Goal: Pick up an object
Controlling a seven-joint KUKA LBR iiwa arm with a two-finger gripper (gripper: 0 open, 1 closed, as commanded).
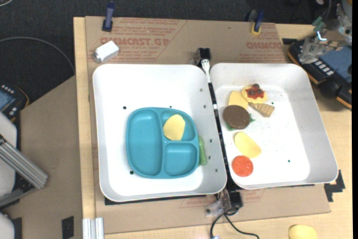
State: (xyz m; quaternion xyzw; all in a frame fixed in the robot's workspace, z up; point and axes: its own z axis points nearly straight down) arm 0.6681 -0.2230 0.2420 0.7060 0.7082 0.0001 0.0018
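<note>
The camera view looks down on two white bins set side by side on a brown cardboard sheet point(168, 36).

The left bin point(112, 92) holds a teal divided plate point(145, 143) with one long compartment on its left and two smaller ones on its right. A pale yellow toy food piece point(174, 127) lies in the upper right compartment. A thin green piece point(202, 151) lies just beside the plate's right edge, against the bin wall.

The right bin point(296, 120) holds the other things that could be picked, all gathered in its left half. A brown round patty point(236, 116) lies near the bin's left wall. Touching its upper edge is a yellow cheese slice point(237, 99). Just right of that is a small yellow piece with a red topping point(254, 90), and below it a tan wedge point(262, 109). Lower down lie a yellow oval piece point(246, 144) and, just beside it, an orange-red disc point(242, 165).

Two blue clamps point(108, 10) grip the sheet's far edge, and a small white block point(106, 51) lies near the left bin's far corner.

At the upper right, apart from both bins, is a grey metal part that may be the gripper point(320, 42). It is over none of the food pieces, and whether it is released or clenched cannot be told.
</note>
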